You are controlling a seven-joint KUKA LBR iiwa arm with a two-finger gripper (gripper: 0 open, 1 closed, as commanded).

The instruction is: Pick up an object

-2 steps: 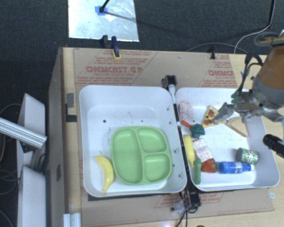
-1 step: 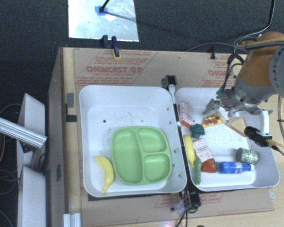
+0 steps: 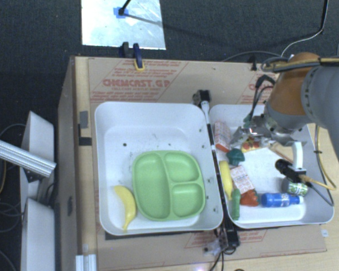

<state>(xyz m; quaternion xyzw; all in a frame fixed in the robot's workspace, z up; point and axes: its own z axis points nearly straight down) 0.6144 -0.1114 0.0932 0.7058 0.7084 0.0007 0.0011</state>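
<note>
Reaching in from the right, the arm (image 3: 304, 95) hangs its gripper (image 3: 252, 130) low over the right bin (image 3: 318, 205), just above a small orange object (image 3: 251, 146); whether the jaws are apart or together cannot be told. The left bin (image 3: 107, 129) holds a green divided plate (image 3: 168, 185) with a banana (image 3: 126, 206) beside it.

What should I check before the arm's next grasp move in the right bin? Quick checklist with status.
1. Gripper over the right bin: ok, it sits above the upper left part.
2. Object between the gripper's fingers: cannot tell, the wrist hides them.
3. Candidates close under the gripper: ok, a green object and an orange object lie just below.
4. Clutter around them: not ok, a red-and-white packet and other items crowd together.
5. Easier targets elsewhere: ok, the blue bottle lies apart near the front wall.
6. Left bin contents undisturbed: ok, the banana lies beside the green plate.
</note>
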